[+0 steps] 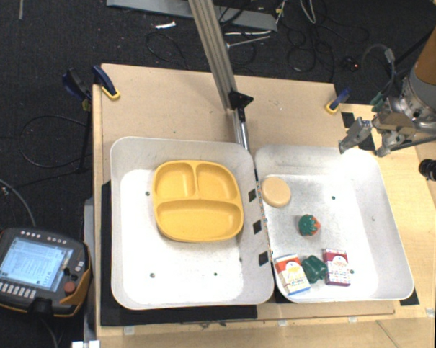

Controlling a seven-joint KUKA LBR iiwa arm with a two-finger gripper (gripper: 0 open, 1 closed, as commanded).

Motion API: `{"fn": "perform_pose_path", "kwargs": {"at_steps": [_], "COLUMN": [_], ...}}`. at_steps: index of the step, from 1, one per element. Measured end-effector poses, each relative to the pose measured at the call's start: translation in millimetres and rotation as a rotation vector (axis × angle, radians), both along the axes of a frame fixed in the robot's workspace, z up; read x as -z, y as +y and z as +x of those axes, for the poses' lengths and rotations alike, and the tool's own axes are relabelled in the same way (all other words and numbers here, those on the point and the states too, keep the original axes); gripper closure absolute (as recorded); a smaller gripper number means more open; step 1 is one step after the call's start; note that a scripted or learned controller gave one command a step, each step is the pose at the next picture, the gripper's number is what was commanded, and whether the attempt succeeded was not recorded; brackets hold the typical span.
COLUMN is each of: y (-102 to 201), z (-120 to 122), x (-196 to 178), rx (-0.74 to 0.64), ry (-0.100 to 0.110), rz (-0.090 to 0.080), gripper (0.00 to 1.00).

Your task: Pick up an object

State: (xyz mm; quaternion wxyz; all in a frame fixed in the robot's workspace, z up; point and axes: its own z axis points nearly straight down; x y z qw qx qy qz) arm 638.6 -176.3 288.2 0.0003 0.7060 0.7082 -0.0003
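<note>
With our gripper (369, 140) hanging open and empty over the right bin's (388, 235) far corner, we should descend squarely over the strawberry (309, 225).

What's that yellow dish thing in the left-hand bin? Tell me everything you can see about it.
The yellow plate is a rounded-square dish that looks like moulded plastic, all one yellow-orange colour. Raised ridges split it into three sections: two smaller ones along the far side and one long one along the near side. All three sections look bare. It lies flat and right way up on the floor of the left bin, towards the far half and slightly turned. Nothing else touches it.
</note>
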Motion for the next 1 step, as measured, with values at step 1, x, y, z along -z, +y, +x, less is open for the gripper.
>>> {"fn": "perform_pose_path", "kwargs": {"at_steps": [1], "y": [0.0], "z": [0.0], "x": [0.0], "rx": [0.0], "ry": [0.0], "rz": [0.0], "gripper": [0.0]}}
